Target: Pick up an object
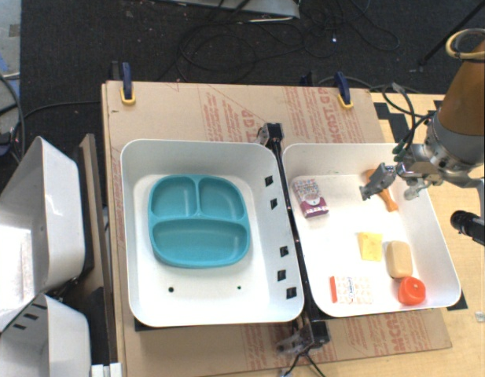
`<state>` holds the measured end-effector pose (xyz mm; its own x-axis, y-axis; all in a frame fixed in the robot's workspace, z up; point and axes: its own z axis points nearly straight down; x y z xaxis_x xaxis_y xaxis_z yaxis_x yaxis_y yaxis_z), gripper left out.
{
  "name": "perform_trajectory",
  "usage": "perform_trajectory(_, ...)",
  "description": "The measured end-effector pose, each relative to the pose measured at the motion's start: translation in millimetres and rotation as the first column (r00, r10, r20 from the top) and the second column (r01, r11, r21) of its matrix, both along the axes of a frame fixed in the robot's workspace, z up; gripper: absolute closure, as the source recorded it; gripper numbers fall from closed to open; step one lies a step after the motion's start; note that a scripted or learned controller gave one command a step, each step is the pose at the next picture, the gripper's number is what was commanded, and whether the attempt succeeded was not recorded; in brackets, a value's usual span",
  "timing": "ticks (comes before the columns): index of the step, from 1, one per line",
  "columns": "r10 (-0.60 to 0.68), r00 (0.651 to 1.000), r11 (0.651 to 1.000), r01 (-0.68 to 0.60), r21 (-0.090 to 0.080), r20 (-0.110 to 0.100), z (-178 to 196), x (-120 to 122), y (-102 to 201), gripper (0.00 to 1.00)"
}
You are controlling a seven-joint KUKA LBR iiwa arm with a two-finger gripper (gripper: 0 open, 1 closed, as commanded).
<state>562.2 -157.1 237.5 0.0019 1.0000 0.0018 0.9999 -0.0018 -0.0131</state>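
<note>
Orange and thin, a stick-like object [388,200] lies near the back right of the right bin [328,297], just under the gripper [381,182], whose open-or-closed state I cannot tell from this angle. To pick it up well, the gripper should come straight down centred across its narrow width, I judge. Nearer lie a purple packet [310,196], yellow block [370,247], tan lump [398,259], red cap [412,290] and white card [351,290]; the left bin [140,289] holds a teal plate [199,220].
</note>
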Motion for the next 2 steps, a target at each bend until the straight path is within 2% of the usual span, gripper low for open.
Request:
perform_trajectory(1, 0.003, 1.0, 1.0, -0.003, -0.002, 0.013, 7.2, 2.6, 0.5, 0.0)
perform_trajectory(2, 0.001, 1.0, 1.0, -0.001, -0.001, 0.007, -55.4, -3.4, 2.5, 0.0)
